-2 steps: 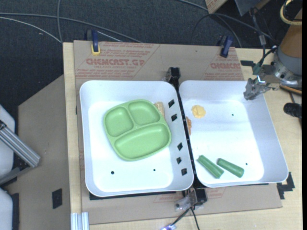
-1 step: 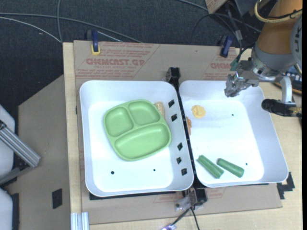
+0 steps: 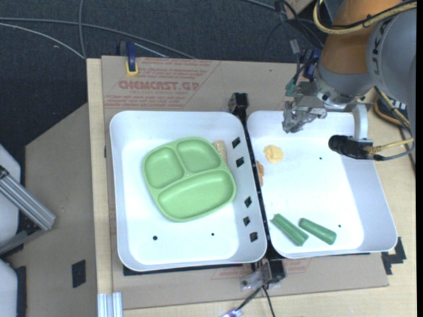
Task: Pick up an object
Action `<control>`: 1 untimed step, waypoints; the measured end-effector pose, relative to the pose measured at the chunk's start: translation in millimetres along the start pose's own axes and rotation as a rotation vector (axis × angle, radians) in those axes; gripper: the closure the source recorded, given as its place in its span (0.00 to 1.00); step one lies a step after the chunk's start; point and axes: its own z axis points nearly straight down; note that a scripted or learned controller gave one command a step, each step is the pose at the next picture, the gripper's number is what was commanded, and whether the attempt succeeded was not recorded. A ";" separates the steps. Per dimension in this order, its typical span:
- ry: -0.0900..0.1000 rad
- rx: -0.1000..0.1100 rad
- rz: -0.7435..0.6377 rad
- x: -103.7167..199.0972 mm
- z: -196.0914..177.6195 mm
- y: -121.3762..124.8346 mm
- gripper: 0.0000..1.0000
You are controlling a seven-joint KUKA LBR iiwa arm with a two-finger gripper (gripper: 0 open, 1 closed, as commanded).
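My gripper (image 3: 295, 123) hangs over the far left corner of the right bin (image 3: 357, 197), its fingers pointing down with nothing visible between them. A small yellow piece (image 3: 273, 153) lies on the bin floor just in front of and left of the gripper. Two green cylinders (image 3: 289, 230) (image 3: 318, 231) lie side by side near the bin's front edge. In the left bin (image 3: 132, 197) sits a green divided plate (image 3: 190, 177), with a small tan object (image 3: 220, 148) at its far right rim.
A row of black clips (image 3: 244, 177) runs along the divider between the bins. A black cylindrical part with a cable (image 3: 349, 145) juts over the right bin's far right side. Cardboard (image 3: 158, 84) lies under the bins.
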 end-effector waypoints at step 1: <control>-0.001 0.001 0.002 49.7 5.7 1.9 1.00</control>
